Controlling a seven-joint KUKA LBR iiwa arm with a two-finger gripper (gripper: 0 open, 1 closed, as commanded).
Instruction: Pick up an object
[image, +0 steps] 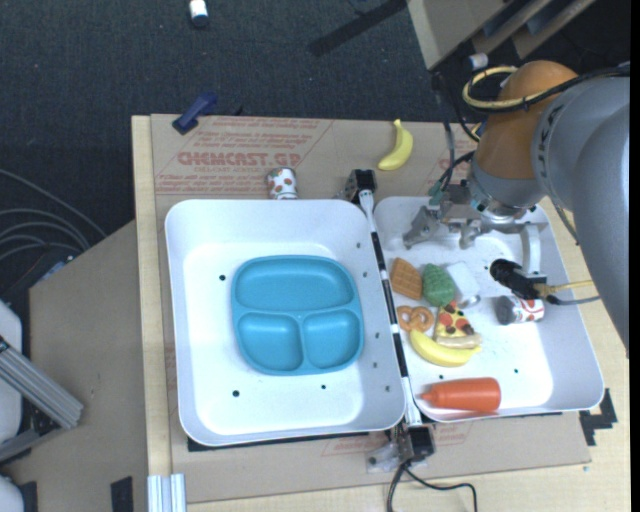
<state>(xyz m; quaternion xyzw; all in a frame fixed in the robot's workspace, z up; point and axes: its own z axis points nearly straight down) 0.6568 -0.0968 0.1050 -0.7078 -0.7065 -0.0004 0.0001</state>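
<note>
In the camera view we see two white bins side by side on a bench covered with cardboard. The left bin (190, 300) holds a blue divided plate (296, 312), which lies flat in the middle of it.

The right bin (565, 365) holds the things that can be picked. A tan cracker (405, 278) lies near the wall between the bins, and a green toy (439, 284) touches it on the right. Just below them there is a pretzel (414, 319) and a pizza slice (458, 325). A yellow banana (440, 350) lies under these two and touches them. An orange sausage (462, 395) lies apart, near the front edge of the bin.

The arm (590, 130) comes in from the right. Its gripper (440, 236) is at the far end of the right bin, above the cracker and the green toy in the picture. Its two fingers are spread apart and we see nothing between them.

On the cardboard behind the bins lie a second banana (396, 148), a small white and red toy (283, 182) and a blue thing (193, 113) at the corner.
</note>
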